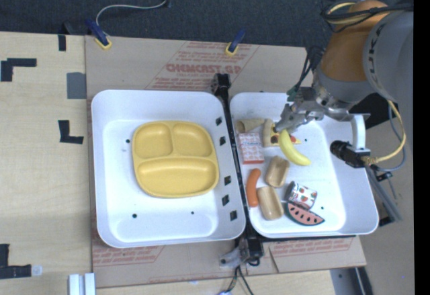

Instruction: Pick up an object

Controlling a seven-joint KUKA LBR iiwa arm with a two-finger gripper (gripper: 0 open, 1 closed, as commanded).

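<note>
The right bin (349,199) holds several toy foods: a yellow banana (293,149), a red-and-white packet (250,148), an orange hot dog sausage (252,187), two tan bread pieces (276,170) (269,203), a watermelon slice (306,214) and a small patterned item (302,194). My gripper (287,123) hangs low over the bin's upper middle, its tips right at the banana's top end beside a small tan piece (269,134). Nothing shows between the fingers.
The left bin (111,152) carries a yellow divided plate (176,158). A black divider (227,146) runs between the bins. A black fitting with cable (349,154) sits at the right bin's right wall. Cardboard lies under both bins.
</note>
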